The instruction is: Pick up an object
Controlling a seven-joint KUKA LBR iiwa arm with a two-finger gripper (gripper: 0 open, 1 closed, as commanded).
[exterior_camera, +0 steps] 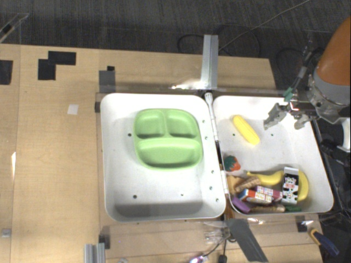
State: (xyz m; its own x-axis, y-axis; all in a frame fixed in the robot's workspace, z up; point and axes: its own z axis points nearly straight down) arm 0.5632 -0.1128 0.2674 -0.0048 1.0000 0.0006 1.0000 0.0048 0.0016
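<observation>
Right-hand white bin (pixel 312 147) has the gripper (pixel 286 115) hovering open and empty at its far right, with the yellow corn cob (pixel 245 130) just left, long axis slanting far-left to near-right

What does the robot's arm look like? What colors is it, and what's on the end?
The arm is grey metal with a rounded orange band above the wrist. At its end sits a small grey gripper with two thin jaws, one on each side. There are tiny red and green spots near the wrist, and thin dark cables run beside it.
</observation>
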